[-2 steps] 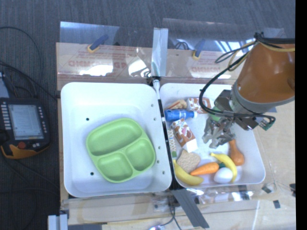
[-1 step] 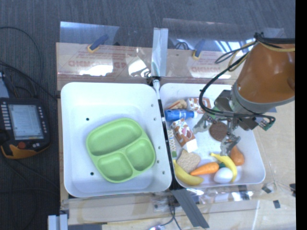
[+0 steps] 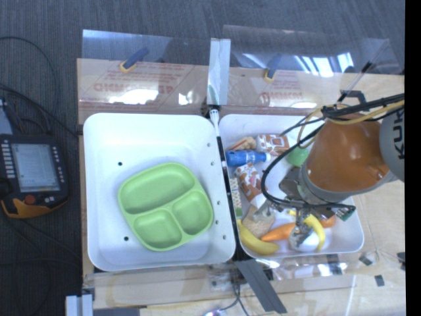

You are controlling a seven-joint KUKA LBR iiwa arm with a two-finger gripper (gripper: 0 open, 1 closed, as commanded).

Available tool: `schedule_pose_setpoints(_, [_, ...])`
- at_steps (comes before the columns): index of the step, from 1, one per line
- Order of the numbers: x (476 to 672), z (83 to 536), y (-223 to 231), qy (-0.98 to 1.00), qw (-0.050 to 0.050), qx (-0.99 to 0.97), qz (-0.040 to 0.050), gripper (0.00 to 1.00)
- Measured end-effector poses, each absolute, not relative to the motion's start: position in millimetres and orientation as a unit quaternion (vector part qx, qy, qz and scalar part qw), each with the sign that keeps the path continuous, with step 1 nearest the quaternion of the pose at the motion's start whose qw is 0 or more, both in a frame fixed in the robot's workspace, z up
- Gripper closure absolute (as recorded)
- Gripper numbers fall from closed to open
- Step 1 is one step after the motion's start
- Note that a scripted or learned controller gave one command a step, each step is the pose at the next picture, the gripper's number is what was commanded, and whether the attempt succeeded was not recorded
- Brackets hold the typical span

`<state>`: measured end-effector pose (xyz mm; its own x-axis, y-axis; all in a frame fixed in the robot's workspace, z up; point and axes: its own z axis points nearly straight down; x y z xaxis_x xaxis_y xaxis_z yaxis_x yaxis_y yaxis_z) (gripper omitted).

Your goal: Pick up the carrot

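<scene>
The carrot (image 3: pixel 281 232) lies in the lower part of the right bin (image 3: pixel 352 239), in the lower right of the frame, its orange body slanting between a yellow banana (image 3: pixel 255 241) that curves along the bin's lower left corner and a second yellow piece (image 3: pixel 316 230) just to its right. The end effector (image 3: pixel 301 227) hangs directly over this cluster, just beside the carrot's right end, under the arm's broad orange band (image 3: pixel 345 157); whether it is spread or pressed together cannot be told, and nothing is seen pinched in it. Above the carrot in the same bin sit a blue bottle (image 3: pixel 247 157) and some snack packets (image 3: pixel 248 180). The left bin (image 3: pixel 105 143) carries a green divided tray (image 3: pixel 166 205). A teach pendant (image 3: pixel 31 170) rests at the far left edge.
</scene>
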<state>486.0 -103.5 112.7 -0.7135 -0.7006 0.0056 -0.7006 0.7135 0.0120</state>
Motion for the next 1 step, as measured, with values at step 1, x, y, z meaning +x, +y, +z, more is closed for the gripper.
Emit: schedule_pose_setpoints(1, [496.8, 93.1, -111.8, -0.856, -0.009, 0.516, 0.0031, 0.00])
